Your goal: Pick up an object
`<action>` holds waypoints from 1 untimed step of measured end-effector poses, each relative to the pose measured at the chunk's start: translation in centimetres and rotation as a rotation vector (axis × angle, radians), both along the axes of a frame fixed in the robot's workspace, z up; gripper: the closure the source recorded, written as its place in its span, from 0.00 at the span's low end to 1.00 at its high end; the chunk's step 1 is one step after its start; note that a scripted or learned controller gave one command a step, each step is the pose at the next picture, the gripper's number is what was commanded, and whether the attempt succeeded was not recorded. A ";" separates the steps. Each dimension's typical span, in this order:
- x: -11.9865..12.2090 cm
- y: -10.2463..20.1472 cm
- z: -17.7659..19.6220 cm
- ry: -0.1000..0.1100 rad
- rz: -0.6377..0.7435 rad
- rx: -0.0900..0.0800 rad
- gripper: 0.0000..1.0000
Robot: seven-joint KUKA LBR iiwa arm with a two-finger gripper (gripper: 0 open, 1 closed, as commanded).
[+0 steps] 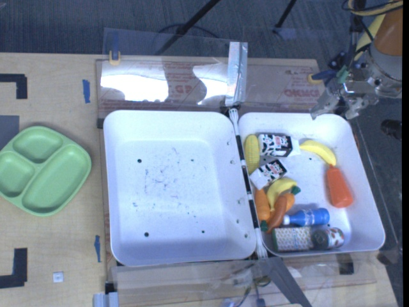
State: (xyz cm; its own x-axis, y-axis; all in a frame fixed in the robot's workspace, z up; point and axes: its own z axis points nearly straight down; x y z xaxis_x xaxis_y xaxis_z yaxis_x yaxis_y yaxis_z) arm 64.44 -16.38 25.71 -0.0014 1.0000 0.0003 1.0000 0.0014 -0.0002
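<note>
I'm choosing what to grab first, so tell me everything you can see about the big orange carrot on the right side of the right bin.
The orange carrot looks like a smooth, glossy plastic toy, fat and tapered, with a rounded lower end. It lies flat on the floor of the right bin, running roughly along its right wall. Its upper end sits right by the tip of the yellow banana; whether they touch is unclear. Otherwise it lies apart from the clutter. The gripper is above the bin's far corner, away from it.

Left bin (169,184) beside right bin (365,190) (banana (319,151), carrot (339,185), bottle (307,218) inside).
</note>
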 end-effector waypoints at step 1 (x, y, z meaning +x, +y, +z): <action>-1.6 -2.3 -8.5 0.000 0.132 0.000 0.00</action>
State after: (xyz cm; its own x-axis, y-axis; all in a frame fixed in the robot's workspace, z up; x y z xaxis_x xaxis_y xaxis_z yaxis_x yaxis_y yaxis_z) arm 62.82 -18.68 17.16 -0.1330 0.9911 -0.0001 0.9911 0.1330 0.0000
